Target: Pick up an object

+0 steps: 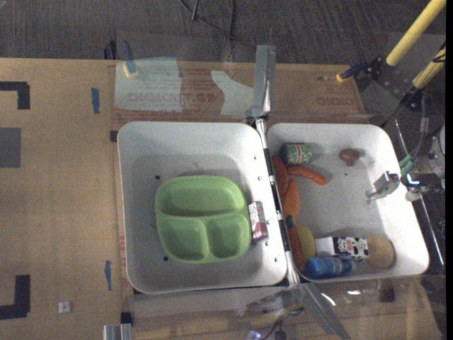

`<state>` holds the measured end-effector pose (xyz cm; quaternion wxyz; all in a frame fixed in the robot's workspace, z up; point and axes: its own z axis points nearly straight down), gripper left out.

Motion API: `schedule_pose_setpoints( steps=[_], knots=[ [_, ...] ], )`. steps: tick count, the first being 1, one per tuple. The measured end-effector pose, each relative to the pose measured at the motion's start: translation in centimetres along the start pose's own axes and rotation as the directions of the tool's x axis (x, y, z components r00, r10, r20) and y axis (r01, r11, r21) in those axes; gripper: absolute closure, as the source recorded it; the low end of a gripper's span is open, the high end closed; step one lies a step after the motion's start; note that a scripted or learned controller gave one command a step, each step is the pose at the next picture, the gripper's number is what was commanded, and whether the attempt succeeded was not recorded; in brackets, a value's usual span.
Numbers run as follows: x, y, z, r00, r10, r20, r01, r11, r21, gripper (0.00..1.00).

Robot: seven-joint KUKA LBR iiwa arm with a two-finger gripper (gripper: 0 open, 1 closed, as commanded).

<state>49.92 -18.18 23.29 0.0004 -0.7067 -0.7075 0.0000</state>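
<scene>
Single fixed camera, high above bench (pixel 56 154), slanted downward, both bins in frame

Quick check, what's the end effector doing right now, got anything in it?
End effector: over the right bin near its right wall, nothing seen between its fingers; open or closed cannot be told from this view.

Looking down on a brown bench (pixel 56 190): blue tape (pixel 95 100) and a black corner mark (pixel 24 98) at left, clear plastic sheet (pixel 152 83) upper centre, cables (pixel 205 6) on grey carpet (pixel 71 13) at top, yellow pole (pixel 421 23) upper right.
</scene>
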Motion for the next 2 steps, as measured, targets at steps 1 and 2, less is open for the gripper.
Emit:
schedule_pose_setpoints(
  steps=[1,2],
  knots=[
    [6.8,7.4,7.2,0.989,0.151,0.000,-0.151,0.989,-0.001,0.00],
    [6.3,13.7,13.8,0.998,0.064,0.001,-0.064,0.998,-0.012,0.00]
  ],
)
